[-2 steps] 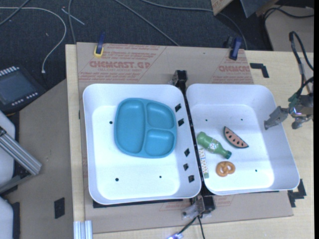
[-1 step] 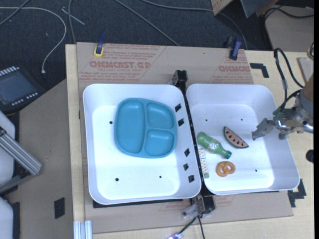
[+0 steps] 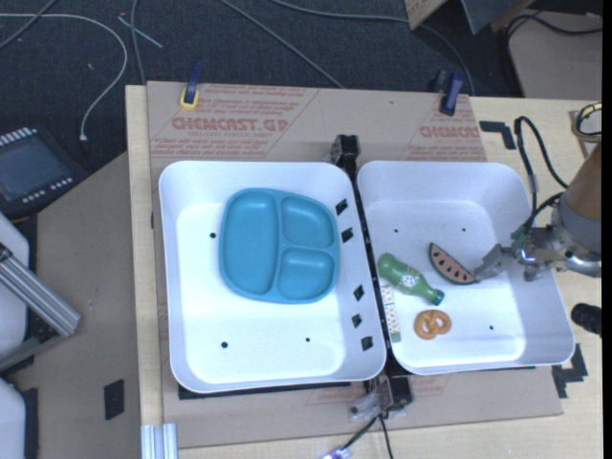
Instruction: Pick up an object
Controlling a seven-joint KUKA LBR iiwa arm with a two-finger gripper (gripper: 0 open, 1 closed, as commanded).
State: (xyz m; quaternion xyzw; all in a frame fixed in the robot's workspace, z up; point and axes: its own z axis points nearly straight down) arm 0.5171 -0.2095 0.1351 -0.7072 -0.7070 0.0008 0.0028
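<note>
We judged the pick barely begun — the gripper (image 3: 490, 262) hung low in the right bin (image 3: 497, 185), its grasp unreadable, just beside the watermelon slice (image 3: 450, 264), while bottle (image 3: 409, 279) and pretzel (image 3: 431, 324) lay untouched on the floor.

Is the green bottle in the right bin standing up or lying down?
Lying down. The green bottle rests on its side on the right bin floor, between the watermelon slice and the pretzel.

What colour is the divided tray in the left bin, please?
Light blue, per the camera view: divided tray.
</note>
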